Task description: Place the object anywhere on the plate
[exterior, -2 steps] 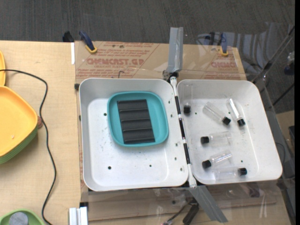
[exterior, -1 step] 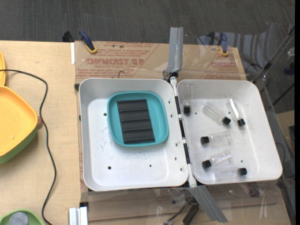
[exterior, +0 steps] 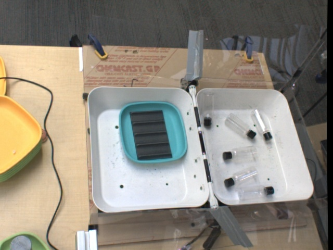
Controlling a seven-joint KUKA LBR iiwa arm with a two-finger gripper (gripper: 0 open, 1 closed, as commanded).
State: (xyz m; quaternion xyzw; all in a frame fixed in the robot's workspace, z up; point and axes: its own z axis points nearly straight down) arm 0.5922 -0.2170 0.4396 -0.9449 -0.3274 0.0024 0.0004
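Camera view looks down on two white bins side by side on the surface. Left bin (exterior: 104, 181) holds a teal plate (exterior: 153, 132) with a dark ribbed insert. Right bin (exterior: 291, 139) has several clear vials with black caps scattered around, like one (exterior: 242, 125) lying diagonal, cap toward lower right. Can't tell anything about the gripper from here.

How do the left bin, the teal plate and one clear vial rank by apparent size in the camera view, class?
1. Left bin
2. Teal plate
3. Clear vial

The gaps are wide, so nearness to the camera leaves the order unchanged.
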